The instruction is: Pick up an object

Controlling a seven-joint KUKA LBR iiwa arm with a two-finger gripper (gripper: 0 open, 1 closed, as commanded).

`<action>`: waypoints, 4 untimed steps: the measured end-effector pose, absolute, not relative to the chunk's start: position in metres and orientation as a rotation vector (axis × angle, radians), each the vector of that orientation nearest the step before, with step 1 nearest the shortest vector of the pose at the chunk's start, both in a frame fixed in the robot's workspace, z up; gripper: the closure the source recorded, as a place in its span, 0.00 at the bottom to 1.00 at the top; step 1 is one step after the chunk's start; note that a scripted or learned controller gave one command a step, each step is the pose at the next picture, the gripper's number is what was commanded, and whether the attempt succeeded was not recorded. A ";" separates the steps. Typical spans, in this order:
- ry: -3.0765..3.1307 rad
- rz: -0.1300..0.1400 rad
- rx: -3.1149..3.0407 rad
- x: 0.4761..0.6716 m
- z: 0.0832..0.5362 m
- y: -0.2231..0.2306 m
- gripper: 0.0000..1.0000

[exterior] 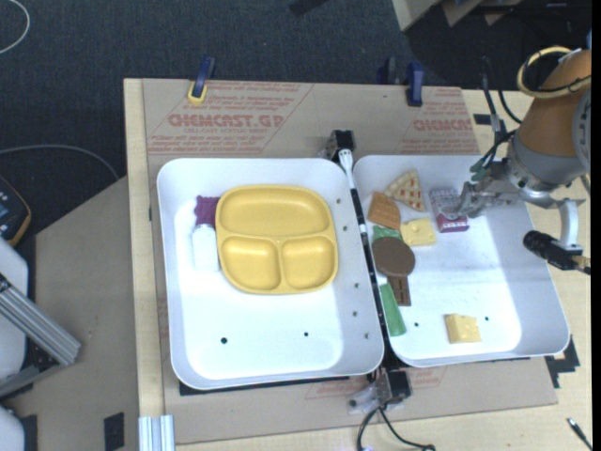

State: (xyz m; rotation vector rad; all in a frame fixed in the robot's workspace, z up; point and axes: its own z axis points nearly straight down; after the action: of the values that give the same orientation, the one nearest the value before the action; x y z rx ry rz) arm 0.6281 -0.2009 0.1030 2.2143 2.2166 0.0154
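Here, on the bench (282, 111), two white bins side by side. In the right bin (507, 280), near its far edge, the gripper (462, 207), reaching in from the right on the grey arm (554, 130). Open or closed, cannot tell. Just under the gripper's tip, a small pink block (453, 224), lying on the bin floor. Touching the gripper or only just beside it, hard to say. By the far left corner of that bin, a pizza slice (407, 190), and next to it, closer to the left edge, a brown toast (383, 210). Just beside the toast, a little toward the middle, a pale yellow block (419, 232), near the pink block but apart from it. Along the left edge, a brown spoon (392, 256) with a round head, and past its handle a green stick (391, 310) pointing at the near edge. Close to the near edge, well apart from the rest, a yellow cube (461, 328). In the left bin (272, 355), a big yellow plate (277, 238) with three parts, lying toward the far edge. Between the plate and the bin's left edge, a purple thing (206, 209) and a white thing (204, 247), both right against the plate. At the far edge of the bench, a yellow clip (199, 87) and a blue clip (414, 83).
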 end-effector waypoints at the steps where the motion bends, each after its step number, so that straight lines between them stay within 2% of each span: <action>1: 2.218 0.005 2.215 0.634 0.149 -0.196 1.00; 3: 2.219 0.004 2.216 0.636 0.227 -0.194 1.00; 4: 2.230 0.002 2.216 0.634 0.235 -0.132 1.00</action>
State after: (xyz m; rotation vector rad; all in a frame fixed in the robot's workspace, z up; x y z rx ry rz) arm 0.6343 -0.1323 0.2352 2.2159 2.2298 0.0021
